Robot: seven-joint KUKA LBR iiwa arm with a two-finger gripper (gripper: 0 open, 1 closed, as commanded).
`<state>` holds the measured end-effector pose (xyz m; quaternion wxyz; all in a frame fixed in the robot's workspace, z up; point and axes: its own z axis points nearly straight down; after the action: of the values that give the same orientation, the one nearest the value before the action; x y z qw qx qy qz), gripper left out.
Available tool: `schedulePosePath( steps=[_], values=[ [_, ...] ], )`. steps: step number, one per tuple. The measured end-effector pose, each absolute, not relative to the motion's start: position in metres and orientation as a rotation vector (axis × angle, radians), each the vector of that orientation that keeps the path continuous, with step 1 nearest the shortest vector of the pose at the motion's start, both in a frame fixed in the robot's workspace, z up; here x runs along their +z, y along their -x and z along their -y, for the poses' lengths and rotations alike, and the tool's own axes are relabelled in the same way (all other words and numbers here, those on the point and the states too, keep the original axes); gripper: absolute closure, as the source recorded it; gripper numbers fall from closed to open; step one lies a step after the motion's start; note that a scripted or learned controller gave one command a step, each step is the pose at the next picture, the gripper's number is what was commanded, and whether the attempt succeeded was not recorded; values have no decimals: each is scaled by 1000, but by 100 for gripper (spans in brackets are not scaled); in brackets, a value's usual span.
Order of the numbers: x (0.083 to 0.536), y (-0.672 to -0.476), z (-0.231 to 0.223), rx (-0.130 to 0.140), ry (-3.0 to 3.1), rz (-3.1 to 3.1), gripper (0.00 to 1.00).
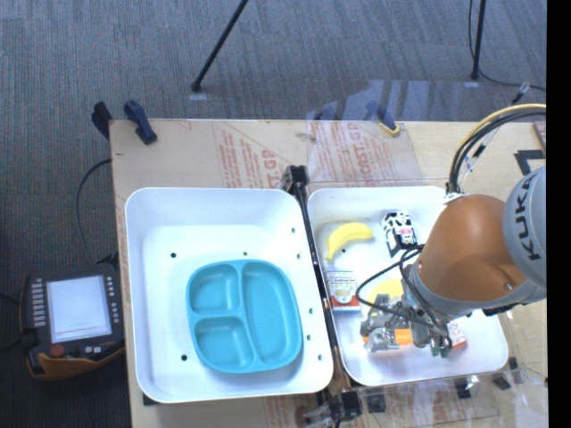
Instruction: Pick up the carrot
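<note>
My gripper (pixel 398 326) is low in the right bin (pixel 357 205), near its front wall, under the orange wrist band. A small orange piece, apparently the carrot (pixel 404 336), shows just beneath the gripper, on or close to the bin floor. The gripper body hides most of it, and whether it is held cannot be told.
The right bin also holds a yellow banana (pixel 348 236), a black-and-white cow toy (pixel 401 228), a small carton (pixel 342 290), a yellow item (pixel 389 288) and a red-and-white item (pixel 458 336). A blue divided plate (pixel 243 315) lies in the left bin (pixel 152 239). A teach pendant (pixel 71 315) sits off the bench at left.
</note>
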<state>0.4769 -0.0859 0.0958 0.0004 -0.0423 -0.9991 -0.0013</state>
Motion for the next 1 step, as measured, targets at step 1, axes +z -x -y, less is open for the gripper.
schedulePosePath(
  steps=[1],
  values=[
    [105,-478,85,-5,126,3139,100]
  ],
)
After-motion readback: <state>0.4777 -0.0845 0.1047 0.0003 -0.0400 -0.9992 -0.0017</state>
